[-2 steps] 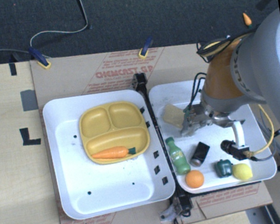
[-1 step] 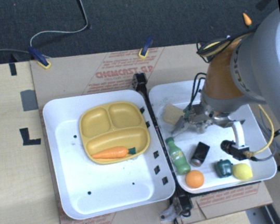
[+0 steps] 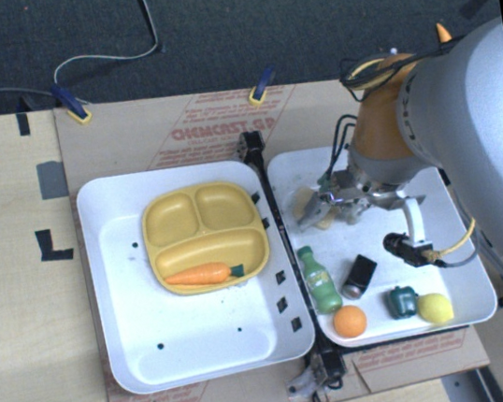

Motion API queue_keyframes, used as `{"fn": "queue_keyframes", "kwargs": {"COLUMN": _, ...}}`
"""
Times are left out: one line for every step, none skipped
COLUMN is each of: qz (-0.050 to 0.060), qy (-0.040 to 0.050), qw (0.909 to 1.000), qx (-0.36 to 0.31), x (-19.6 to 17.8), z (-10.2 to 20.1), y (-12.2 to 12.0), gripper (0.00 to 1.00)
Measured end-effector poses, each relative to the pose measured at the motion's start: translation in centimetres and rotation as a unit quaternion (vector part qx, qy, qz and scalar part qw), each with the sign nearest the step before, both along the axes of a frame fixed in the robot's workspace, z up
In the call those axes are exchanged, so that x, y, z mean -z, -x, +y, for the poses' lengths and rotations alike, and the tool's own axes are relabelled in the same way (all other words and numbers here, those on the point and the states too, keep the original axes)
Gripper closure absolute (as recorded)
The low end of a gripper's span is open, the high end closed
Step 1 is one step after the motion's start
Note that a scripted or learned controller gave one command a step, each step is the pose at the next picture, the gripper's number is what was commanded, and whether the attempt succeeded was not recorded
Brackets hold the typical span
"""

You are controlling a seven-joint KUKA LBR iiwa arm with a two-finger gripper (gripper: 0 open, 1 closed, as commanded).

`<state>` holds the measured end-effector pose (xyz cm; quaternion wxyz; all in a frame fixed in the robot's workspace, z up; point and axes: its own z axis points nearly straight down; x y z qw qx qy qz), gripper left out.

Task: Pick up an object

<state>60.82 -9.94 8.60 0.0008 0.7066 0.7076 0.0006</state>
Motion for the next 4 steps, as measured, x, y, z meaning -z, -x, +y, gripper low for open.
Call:
{"fn": "queue_keyframes", "kwargs": {"qz": 0.000, "qy": 0.0004, "qw": 1.0000, "qx": 0.000, "x": 0.1, "z": 0.5, "y": -5.7, "gripper": 0.00}}
{"fn": "queue_keyframes", "kwargs": {"qz": 0.000, "qy": 0.0019, "qw": 1.0000, "qx": -0.001, "x": -0.9, "z": 0.4, "y": -5.7, "gripper": 1.00}}
{"fn": "queue_keyframes", "kwargs": {"qz": 0.001, "qy": 0.0018, "qw": 1.0000, "qx": -0.001, "x": -0.9, "z": 0.4, "y": -5.7, "gripper": 0.00}}
{"fn": "queue_keyframes", "kwargs": {"qz": 0.000, "qy": 0.0007, "qw": 1.0000, "qx": 0.000, "x": 0.0, "z": -1.1, "y": -1.5, "gripper": 0.00}}
